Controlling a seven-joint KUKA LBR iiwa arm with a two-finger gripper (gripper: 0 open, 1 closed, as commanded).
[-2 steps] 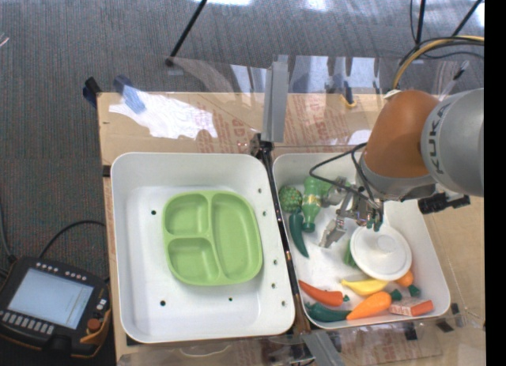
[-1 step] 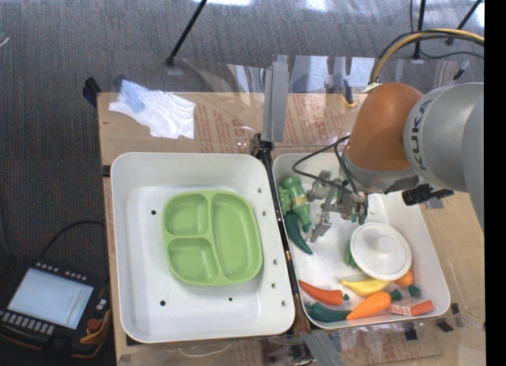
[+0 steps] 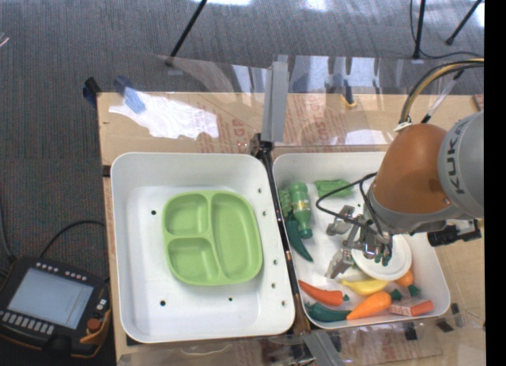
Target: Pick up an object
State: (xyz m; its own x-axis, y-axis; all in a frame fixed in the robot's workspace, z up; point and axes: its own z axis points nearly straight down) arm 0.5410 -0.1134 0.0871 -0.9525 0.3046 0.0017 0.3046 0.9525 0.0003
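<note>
My gripper (image 3: pixel 342 243) hangs over the middle of the right bin (image 3: pixel 439 277), its two metal fingers (image 3: pixel 341 218) spread open with nothing between them. Left of it lie a green bottle (image 3: pixel 298 198) and a dark green pepper-like piece (image 3: pixel 300 239). Below it lie an orange carrot (image 3: pixel 320 292), a yellow banana (image 3: pixel 364 285), a second carrot (image 3: pixel 370 305) and a teal piece (image 3: pixel 326 313). A white round dish (image 3: pixel 387 262) sits partly under the wrist. Another green item (image 3: pixel 332 187) lies at the bin's back. The arm hides the bin's right part.
The left bin (image 3: pixel 134 198) holds a light green divided plate (image 3: pixel 212 238). A crumpled white sheet (image 3: pixel 166 115) lies on the bench behind it. A metal post (image 3: pixel 274 107) stands between the bins at the back. A tablet controller (image 3: pixel 47 297) rests on the floor at lower left.
</note>
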